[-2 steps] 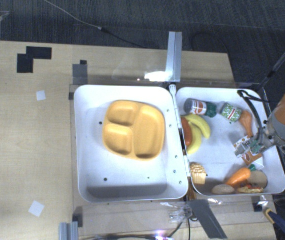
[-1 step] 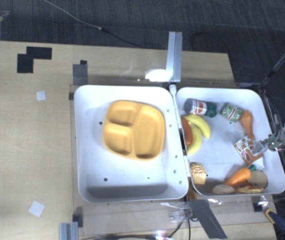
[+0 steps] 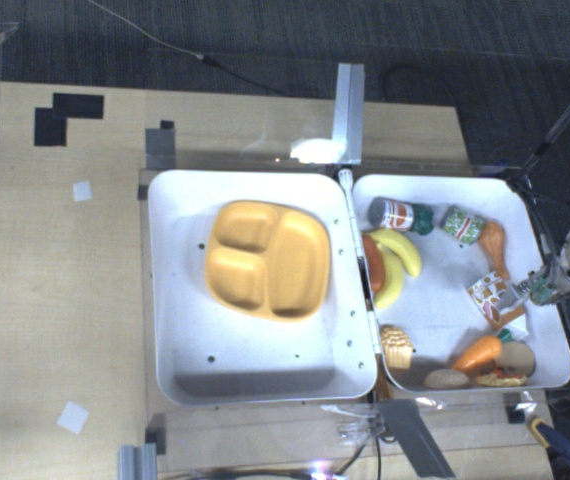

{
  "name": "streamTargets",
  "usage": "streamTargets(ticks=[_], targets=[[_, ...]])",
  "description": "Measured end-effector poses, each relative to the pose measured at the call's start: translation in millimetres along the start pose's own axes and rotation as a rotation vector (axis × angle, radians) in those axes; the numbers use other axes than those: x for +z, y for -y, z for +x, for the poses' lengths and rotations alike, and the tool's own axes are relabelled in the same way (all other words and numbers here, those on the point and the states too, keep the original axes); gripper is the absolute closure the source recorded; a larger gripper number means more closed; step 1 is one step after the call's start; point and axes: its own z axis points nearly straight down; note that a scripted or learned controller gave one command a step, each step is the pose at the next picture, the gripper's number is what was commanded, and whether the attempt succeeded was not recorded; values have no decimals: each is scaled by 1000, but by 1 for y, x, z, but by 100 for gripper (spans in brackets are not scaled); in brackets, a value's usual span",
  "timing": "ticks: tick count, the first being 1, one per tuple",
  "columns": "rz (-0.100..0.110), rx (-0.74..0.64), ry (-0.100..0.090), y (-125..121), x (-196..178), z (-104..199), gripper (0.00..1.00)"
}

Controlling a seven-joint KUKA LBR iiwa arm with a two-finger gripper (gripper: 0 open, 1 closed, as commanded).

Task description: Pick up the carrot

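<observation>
1. Pale wood worktop carries two shallow white bins side by side, with dark carpet beyond its far edge.
2. One left bin holds a single yellow divided plate, which has three compartments and lies slightly towards the far side of the bin.
3. One right bin holds the small items, all apart from the plate.
4. Count in the right bin: one carrot, one banana, two cans, one chicken drumstick, one small printed packet, one ridged tan piece that looks like a bread or waffle toy, and one brownish potato-like lump.
5. One can with a red and white label lies on its side at the far left of that bin; the other can, green-labelled, lies just to its right.
6. A red-orange item sits tucked against the banana's left side; I cannot tell what it is.
7. The carrot lies in the near right part of the right bin, tilted, its green top pointing right, with the potato-like lump just beside it on the near left.
8. The end effector sits at the bin's right edge, just right of the packet; the carrot is to its near left, clearly apart from it.
9. Whether the end effector is released or clenched, I cannot tell; nothing is visibly between its tips.
</observation>
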Motion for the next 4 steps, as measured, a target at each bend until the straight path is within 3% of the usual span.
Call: streamTargets(ticks=[1, 2, 3, 4], targets=[[-2, -213, 1, 1, 52, -4, 100], [-1, 21, 1, 0, 17, -6, 100], [-5, -136, 0, 1, 57, -5, 100], [-1, 72, 1, 2, 10, -6, 100]])
